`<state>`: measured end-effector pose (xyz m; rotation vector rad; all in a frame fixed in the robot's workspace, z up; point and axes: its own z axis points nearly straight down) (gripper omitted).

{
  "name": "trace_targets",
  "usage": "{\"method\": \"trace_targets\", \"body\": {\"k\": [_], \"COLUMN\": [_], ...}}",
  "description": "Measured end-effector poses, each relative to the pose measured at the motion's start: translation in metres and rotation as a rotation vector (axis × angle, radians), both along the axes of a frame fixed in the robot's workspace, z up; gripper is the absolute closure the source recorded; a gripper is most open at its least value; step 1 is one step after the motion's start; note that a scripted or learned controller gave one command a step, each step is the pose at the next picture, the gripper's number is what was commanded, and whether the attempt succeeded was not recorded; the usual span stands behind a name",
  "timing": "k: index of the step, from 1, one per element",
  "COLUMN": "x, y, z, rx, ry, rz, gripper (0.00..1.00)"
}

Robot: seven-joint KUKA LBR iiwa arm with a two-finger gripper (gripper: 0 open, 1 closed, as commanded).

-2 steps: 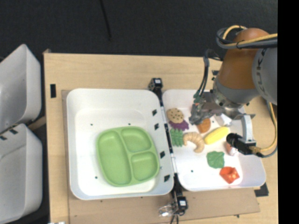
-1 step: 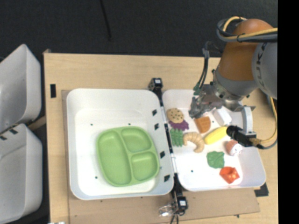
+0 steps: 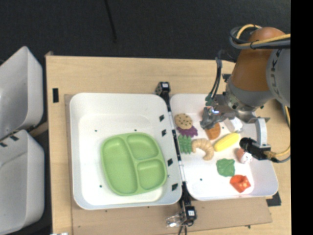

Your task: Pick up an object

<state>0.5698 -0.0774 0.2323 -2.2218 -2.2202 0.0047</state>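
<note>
My gripper [image 3: 211, 117] hangs low over the back of the right bin [image 3: 259, 190], reaching in from the right. Just below its tip lies a small orange toy piece [image 3: 213, 131]; whether they touch I cannot tell. Around it lie a round tan cookie [image 3: 183, 120], a purple piece [image 3: 189, 130], a green leafy piece [image 3: 185, 144], a tan croissant-like toy [image 3: 204, 148], a yellow toy [image 3: 226, 142], a green toy [image 3: 225, 167] and a red toy [image 3: 240, 182].
The left bin [image 3: 83, 111] holds a green divided plate [image 3: 133, 163]. A small white object [image 3: 234, 125] and a pinkish piece [image 3: 240, 155] lie near the arm's black fitting with its cable [image 3: 257, 148] on the right. Clips mark the bins' shared wall [image 3: 173, 141].
</note>
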Motion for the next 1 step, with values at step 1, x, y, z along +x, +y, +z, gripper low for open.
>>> {"method": "trace_targets", "body": {"k": [1], "x": [0.0028], "y": [0.0001], "z": [0.0124], "rx": [0.001], "ry": [-0.001], "rz": [0.003], "gripper": [1.0]}}
